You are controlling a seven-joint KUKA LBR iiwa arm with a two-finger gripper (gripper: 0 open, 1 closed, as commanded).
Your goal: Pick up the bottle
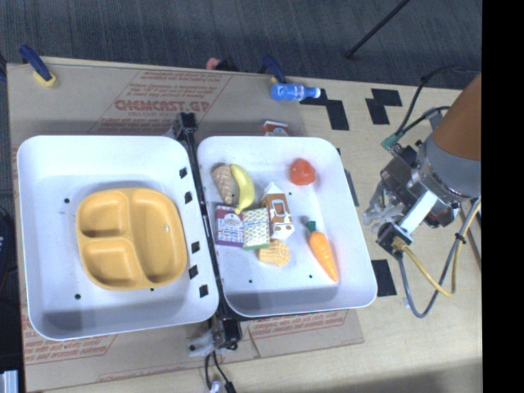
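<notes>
My gripper (391, 223) hangs right of the right white bin (354, 281). The small blue plastic bottle (292, 92) lies beyond both bins; next I must reach there.

1. A small blue plastic bottle (293, 92) is seen lying on its side on the surface (360, 359), beyond the right shallow white bin (348, 281).
2. The end effector (391, 223) is held outside that bin's right edge.
3. A yellow divided plastic tray (131, 237) is contained in the left white bin (49, 170).
</notes>
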